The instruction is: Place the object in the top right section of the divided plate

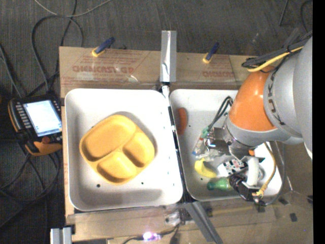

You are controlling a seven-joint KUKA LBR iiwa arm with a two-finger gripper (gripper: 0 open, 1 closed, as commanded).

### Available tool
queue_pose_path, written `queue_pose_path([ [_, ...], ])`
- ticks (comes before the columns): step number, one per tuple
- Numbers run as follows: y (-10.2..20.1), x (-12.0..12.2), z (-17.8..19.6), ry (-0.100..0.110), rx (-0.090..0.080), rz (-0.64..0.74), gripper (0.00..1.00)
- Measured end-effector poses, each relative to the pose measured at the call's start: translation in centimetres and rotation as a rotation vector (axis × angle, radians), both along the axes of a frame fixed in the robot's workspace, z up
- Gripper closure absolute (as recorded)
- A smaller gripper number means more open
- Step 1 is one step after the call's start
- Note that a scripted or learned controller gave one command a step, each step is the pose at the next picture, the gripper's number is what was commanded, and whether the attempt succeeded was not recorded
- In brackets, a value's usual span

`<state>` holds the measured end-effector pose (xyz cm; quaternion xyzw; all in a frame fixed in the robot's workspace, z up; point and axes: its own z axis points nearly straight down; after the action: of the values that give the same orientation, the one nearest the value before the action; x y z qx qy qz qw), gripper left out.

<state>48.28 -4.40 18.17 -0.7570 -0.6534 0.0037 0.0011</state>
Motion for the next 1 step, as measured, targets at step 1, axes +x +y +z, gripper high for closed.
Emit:
queue_pose_path([
  [1, -3.61, 0.27, 25.22, -0.007, -0.001, 0.229, 1.0],
])
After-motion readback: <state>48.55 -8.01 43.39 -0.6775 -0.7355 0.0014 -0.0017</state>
